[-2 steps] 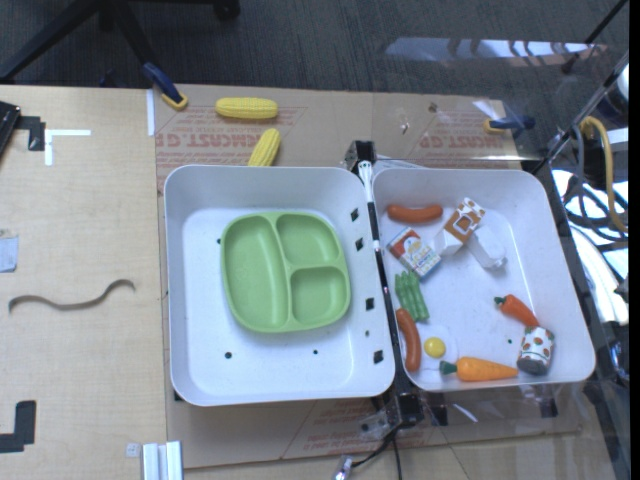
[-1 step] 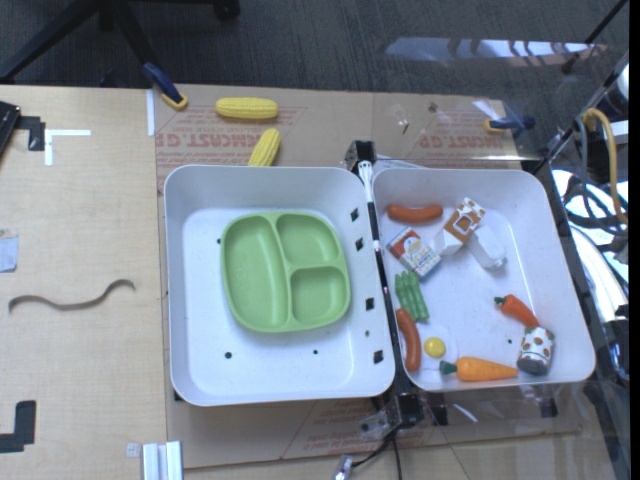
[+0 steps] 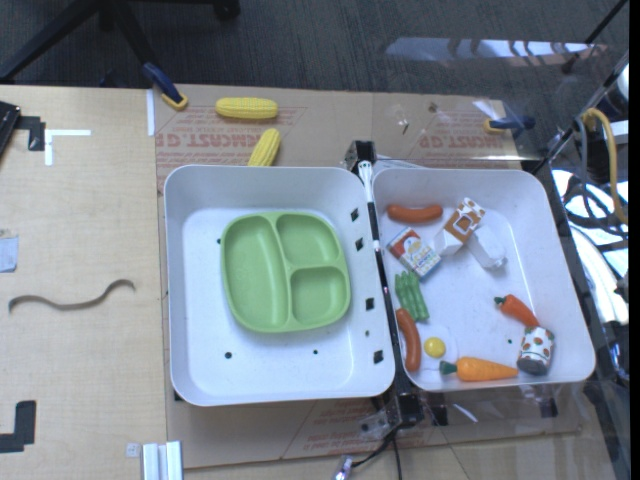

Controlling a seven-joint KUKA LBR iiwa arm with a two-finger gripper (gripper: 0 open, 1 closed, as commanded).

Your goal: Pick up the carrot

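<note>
From my remote station I see the carrot lying flat along the near edge of the right bin, leafy end toward a fried egg and tip beside a spotted toy. A smaller carrot sits near the bin's right wall. Two sausages, green beans and small cartons lie farther in. The left bin carries a green divided plate. I cannot tell the gripper's state.
</note>
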